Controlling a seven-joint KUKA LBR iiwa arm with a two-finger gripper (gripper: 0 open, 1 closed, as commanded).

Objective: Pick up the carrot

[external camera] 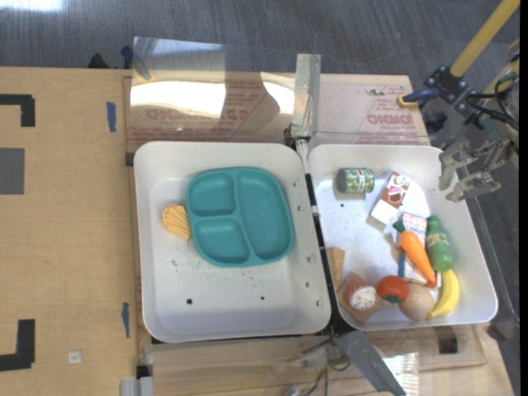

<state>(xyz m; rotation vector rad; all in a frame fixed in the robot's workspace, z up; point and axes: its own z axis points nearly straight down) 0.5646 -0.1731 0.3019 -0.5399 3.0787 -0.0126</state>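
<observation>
The carrot (pixel 417 258), orange and tapering, lies in the right part of the right bin (pixel 346 221). It points toward the near right, wedged between a green vegetable (pixel 438 250) and a small packet under it. My gripper (pixel 468 185) hangs over the bin's far right rim, above and to the right of the carrot and well apart from it. Its fingers look spread, with nothing between them.
Around the carrot are a green can (pixel 355 181), a white carton (pixel 393 199), a banana (pixel 448 295), a tomato (pixel 393 288), a brown ball (pixel 418 304) and a cone (pixel 337 262). The left bin (pixel 157 287) holds a teal divided plate (pixel 239 215) and a shell-shaped biscuit (pixel 176 219).
</observation>
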